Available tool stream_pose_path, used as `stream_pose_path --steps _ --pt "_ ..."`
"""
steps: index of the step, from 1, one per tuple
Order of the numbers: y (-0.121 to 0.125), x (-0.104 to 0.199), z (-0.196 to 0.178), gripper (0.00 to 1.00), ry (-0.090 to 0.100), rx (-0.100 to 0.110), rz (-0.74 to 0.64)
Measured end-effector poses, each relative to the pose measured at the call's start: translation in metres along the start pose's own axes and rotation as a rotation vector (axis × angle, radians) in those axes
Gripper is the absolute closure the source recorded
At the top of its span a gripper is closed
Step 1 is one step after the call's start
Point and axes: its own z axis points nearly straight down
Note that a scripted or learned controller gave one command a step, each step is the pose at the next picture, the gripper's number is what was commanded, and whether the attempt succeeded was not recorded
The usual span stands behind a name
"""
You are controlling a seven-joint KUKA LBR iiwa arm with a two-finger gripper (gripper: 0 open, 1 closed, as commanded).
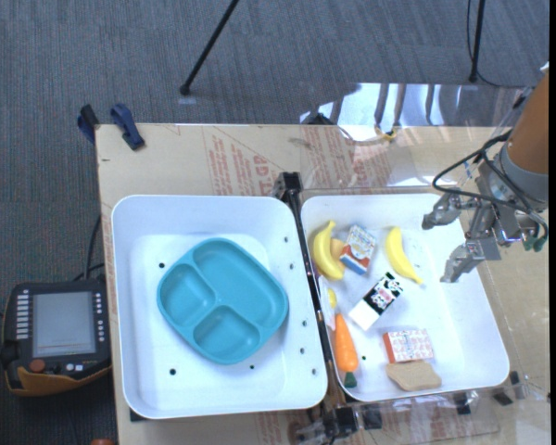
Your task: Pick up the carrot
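Gripper (453,241) spread open, nothing held, poised over the right bin's far side.
The carrot (345,342) is seen against the near-left wall; a lengthwise-straddling descent is advised, clear of the milk carton (375,301).

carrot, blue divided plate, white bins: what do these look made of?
Small orange carrot with a green tip: likely toy plastic; flat, even colour, smooth surface. Teal three-compartment plate: looks like moulded plastic, matte, uniform colour, rounded dividers. Shallow white bins: probably thin formed plastic, slightly glossy, with rounded corners and soft rims. None can be confirmed from the look alone.
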Motion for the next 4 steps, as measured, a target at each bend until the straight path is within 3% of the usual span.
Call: stream_pose_path --steps 1,2,3,4 --pt "0.078 0.077 0.07 0.0 0.011 -0.003 0.102" --pt "0.149 0.092 0.057 0.0 0.004 -0.002 0.006" --pt "0.145 0.104 0.057 0.0 0.006 0.0 0.176" --pt "0.181 0.103 0.057 0.0 0.005 0.0 0.266"
